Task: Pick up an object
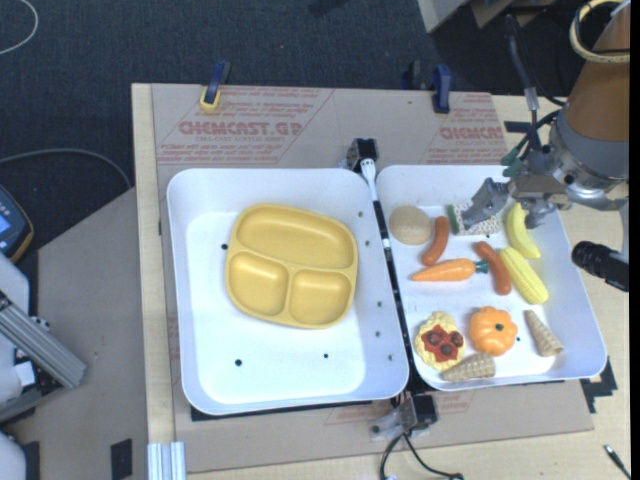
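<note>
The right bin (pixel 590 308) holds crowded toy food: a carrot (pixel 443 270), two sausages (pixel 435 240), a banana (pixel 517 230), corn (pixel 525 274), a pumpkin (pixel 493 330), a small pizza (pixel 439 339). The hand (pixel 487 208) hovers at the bin's far side, near the banana and a pale speckled piece. Whether it is spread or pinched I cannot tell. Risk: tight packing could make it nudge neighbours and come away empty. The arm reaches in from the right, wrist low, tilted leftward. The left bin (pixel 200 298) carries a yellow divided plate (pixel 292 265).

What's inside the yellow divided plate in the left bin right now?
The yellow three-compartment plastic plate in the left white bin has nothing visible in any compartment. All three show bare yellow plastic. What lies under the plate is covered.
</note>
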You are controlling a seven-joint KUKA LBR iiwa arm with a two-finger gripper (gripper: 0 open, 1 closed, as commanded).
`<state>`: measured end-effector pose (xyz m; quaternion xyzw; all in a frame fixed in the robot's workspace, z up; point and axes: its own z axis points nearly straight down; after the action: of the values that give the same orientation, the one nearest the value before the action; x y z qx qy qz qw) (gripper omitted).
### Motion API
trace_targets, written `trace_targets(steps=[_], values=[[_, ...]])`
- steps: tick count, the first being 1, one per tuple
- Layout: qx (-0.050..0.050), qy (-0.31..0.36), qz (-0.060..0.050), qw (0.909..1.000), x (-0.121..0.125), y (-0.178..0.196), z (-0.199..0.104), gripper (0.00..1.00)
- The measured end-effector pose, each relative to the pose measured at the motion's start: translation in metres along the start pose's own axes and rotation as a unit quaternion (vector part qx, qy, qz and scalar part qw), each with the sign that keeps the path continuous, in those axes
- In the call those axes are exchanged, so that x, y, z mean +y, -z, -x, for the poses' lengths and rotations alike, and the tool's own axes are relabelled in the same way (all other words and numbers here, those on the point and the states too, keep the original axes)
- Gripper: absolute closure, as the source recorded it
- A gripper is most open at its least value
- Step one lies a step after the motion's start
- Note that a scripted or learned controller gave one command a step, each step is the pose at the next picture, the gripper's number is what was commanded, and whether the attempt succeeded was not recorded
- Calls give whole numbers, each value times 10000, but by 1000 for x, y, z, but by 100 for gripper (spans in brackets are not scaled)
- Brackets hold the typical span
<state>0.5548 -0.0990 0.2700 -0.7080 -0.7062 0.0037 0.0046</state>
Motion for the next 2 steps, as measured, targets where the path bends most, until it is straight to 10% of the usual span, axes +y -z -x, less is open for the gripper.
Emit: trace_targets(steps=[2], values=[[2, 9, 16, 10000, 2, -58, 1, 0]])
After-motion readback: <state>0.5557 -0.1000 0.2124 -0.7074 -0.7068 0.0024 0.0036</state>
